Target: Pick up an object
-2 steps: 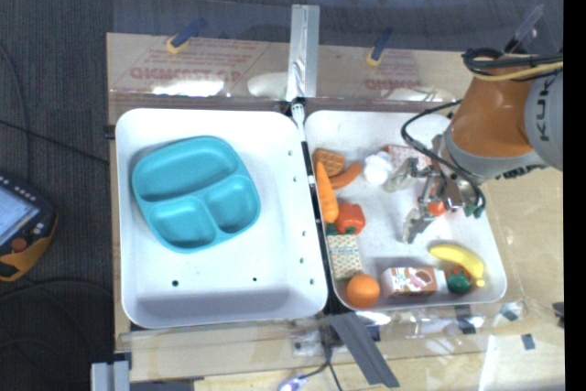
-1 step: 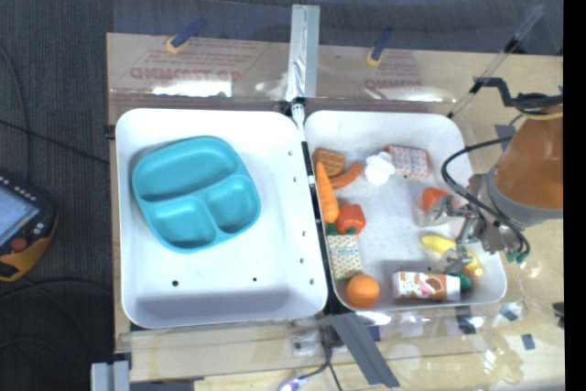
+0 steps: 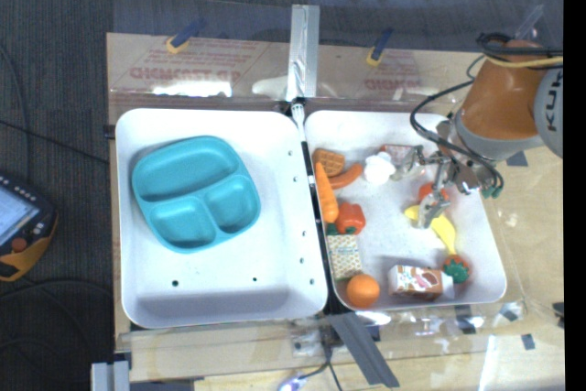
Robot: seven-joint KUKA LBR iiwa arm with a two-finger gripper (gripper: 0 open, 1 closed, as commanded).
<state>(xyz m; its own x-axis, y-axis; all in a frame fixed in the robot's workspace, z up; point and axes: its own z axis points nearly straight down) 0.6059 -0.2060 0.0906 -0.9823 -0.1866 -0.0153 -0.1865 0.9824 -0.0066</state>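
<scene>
The right bin (image 3: 476, 284) holds several toy foods: a white round piece (image 3: 378, 168), a carrot (image 3: 326, 193), a red pepper (image 3: 350, 217), an orange (image 3: 363, 289), a small carton (image 3: 417, 281) and a yellow banana (image 3: 443, 232). My gripper (image 3: 436, 182) hangs low over the bin's right half, under the orange wrist band. It is just above a small red piece (image 3: 427, 193) and the banana's upper end. Cables and metal parts hide its tip.
In the left bin (image 3: 137, 288) lies a blue compartment tray (image 3: 195, 192). A brown waffle (image 3: 330, 163), a checkered cracker (image 3: 343, 256) and a red and green fruit (image 3: 456, 268) also sit in the right bin. A metal post (image 3: 303, 50) stands behind the divide between the bins.
</scene>
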